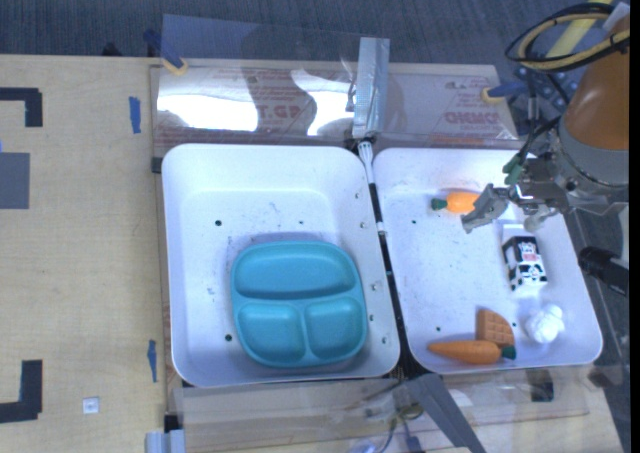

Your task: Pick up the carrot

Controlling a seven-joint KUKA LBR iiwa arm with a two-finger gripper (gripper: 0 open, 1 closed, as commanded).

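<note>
Right white bin (430, 271): long orange carrot with green tip (468, 350) lying along the near wall, well apart from the grey two-finger gripper (492, 209), which hangs over the far half; finger spread indiscernible.

The pale wooden surface (70, 271) carries two shallow white plastic bins (190, 191) side by side, touching along their inner rims.

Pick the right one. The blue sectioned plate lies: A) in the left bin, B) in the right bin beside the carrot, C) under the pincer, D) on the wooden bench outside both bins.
A: the blue sectioned plate sits in the left bin, apart from the carrot in the right bin.
</note>
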